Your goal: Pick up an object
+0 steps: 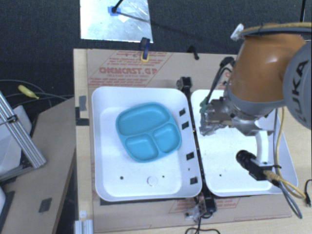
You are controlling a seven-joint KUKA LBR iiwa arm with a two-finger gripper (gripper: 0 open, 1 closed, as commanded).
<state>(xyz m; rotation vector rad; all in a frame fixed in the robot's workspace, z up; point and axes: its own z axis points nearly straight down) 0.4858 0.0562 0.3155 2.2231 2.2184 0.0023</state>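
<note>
Bench (122, 65): tan board with red print, carrying two shallow white bins side by side, their inner walls touching along a black-clipped seam.

Arm (265, 67): grey, with its orange band bulking large at upper right. It reaches in from the right and hangs over the right bin (229, 179), covering most of that bin's upper half. Cables run down past the wrist; a black cylindrical fitting sits low on the arm's right side, over the bin floor.

Left bin (105, 179): sits square on the board, white floor with a few small dark specks and a faint round mark near the front wall.

Blue plate (147, 131): light-blue sectioned tray, one large compartment and two smaller ones, lying flat in the left bin, roughly centred and rotated a bit off the bin's axes. It touches neither bin wall. It's the one pickable object I can see, well apart from the tool.

Gripper (208, 122): metallic, at the left end of the wrist, over the right bin's upper-left area, just beside the dividing seam. Viewed from above, mostly hidden by its own housing; can't tell its grasp state or whether it has anything.

Small stuff: a blue-and-yellow clamp (145, 49) on the board's far edge.
</note>
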